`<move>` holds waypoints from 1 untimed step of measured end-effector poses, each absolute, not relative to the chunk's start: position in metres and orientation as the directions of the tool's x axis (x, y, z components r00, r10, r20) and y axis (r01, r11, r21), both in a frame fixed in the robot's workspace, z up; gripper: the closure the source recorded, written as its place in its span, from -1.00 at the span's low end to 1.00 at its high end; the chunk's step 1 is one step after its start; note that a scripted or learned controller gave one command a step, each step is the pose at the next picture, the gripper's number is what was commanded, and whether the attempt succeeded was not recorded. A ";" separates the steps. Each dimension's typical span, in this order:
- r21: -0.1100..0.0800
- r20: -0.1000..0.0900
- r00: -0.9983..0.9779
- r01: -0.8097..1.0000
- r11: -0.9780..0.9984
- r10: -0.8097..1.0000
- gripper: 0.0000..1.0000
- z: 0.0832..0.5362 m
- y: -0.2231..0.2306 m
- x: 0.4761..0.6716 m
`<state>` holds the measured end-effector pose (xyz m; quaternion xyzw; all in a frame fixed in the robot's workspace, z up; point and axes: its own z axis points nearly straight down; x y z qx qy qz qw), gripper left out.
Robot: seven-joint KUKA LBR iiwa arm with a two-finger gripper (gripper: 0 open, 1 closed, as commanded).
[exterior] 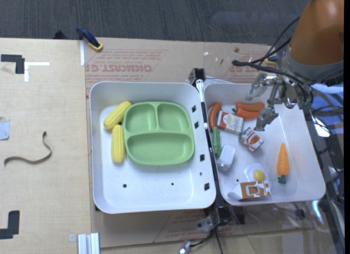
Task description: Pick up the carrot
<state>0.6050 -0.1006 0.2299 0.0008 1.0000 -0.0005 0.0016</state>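
Overhead slanted view of the tabletop (44,116) carrying two shallow white bins side by side. The left bin (147,192) holds a green divided plate (158,132) with two yellow corn cobs (117,130) just beside its left edge. The right bin (306,184) holds a scatter of small items: the carrot (283,161), orange with a green tip pointing toward the near rim, lying alone near the bin's right wall; two red-orange sausages (249,109) toward the far side; a small red and white carton (251,139); a green pod (216,140) along the left wall; and an orange box (255,190) near the front.

The arm (320,26), grey with an orange band, enters from the right. Its jaws (268,116) hang over the far part of the right bin, above the sausages and carton; one finger is visible pointing down near the carton, and whether the jaws are open or closed cannot be told from this view. Nothing is visible between them.

Task status: the carrot rests untouched on the bin floor, apart from the jaws. Remaining, by judgement: reposition over the carrot, descend, close and lift
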 end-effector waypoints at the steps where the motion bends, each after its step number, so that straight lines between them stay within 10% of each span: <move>1: 0.000 -0.002 -0.988 -0.152 0.988 -0.152 -1.00 0.205 -0.159 0.547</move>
